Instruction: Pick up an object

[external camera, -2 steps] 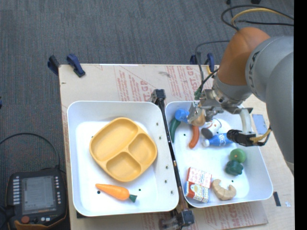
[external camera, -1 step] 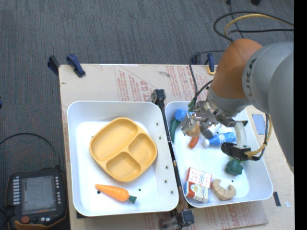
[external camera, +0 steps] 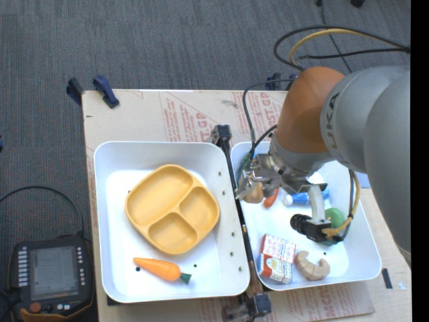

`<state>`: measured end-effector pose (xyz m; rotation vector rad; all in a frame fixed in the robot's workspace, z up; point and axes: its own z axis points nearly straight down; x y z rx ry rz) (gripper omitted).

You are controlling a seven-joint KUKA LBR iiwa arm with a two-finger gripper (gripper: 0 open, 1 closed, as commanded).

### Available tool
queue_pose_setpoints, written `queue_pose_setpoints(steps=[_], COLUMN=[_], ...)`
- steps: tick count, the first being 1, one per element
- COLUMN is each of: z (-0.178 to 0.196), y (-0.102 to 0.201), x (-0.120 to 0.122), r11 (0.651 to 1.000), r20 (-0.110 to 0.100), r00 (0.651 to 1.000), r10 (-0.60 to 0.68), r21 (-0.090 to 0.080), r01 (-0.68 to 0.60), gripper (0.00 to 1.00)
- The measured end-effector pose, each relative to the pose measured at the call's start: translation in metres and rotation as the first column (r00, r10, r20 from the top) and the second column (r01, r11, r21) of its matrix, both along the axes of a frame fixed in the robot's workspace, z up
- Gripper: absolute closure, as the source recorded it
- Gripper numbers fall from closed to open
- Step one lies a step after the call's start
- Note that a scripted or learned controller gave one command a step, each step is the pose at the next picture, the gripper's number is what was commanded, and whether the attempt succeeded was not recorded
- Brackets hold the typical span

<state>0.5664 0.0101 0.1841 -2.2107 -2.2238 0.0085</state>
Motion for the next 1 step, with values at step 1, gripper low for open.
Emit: queue_pose_setpoints(steps=[1], z=[-0.0001], y=[0.0126], x=[0.0377], r11=[1.000], r20=[0.001], r00=[1.000], r10=[0.000], r21=[-0.001], r01=[0.000], gripper=[1.00])
